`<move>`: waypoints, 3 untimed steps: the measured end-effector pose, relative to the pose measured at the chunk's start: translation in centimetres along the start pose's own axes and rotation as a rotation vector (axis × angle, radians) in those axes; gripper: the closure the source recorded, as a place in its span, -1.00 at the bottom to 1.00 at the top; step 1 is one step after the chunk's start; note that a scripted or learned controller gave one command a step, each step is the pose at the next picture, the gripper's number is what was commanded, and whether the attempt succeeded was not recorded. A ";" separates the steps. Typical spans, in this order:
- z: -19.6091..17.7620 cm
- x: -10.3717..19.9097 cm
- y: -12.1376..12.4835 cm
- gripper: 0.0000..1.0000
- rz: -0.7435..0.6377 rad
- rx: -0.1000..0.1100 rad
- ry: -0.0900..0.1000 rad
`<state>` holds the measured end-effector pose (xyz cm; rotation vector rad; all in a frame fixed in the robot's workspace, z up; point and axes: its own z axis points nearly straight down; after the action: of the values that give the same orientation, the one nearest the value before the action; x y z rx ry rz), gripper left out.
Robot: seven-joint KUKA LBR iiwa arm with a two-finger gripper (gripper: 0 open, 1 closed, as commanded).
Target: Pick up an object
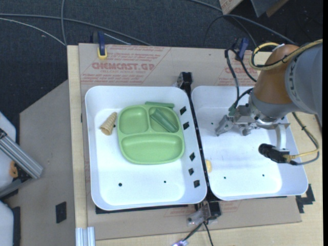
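The left bin holds a green divided plate. A darker green piece lies in the plate's upper right compartment. A tan cone rests on the bin floor just left of the plate. My gripper hangs over the upper left part of the right bin. It is open, and nothing sits between its fingers. It is well apart from the plate and the cone.
A black divider with clips runs between the two bins. A small yellow bit lies at the right bin's left rim. A black connector with a cable hangs off the arm over the right bin.
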<state>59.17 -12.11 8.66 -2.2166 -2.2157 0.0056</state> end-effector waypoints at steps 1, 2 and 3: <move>-1.5 0.0 0.2 1.00 0.000 -0.008 -0.001; -6.8 0.9 -0.1 1.00 -0.002 -0.013 -0.003; -12.0 1.0 0.0 1.00 -0.002 -0.015 -0.004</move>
<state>59.28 -11.19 20.70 -2.2238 -2.2267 -0.0066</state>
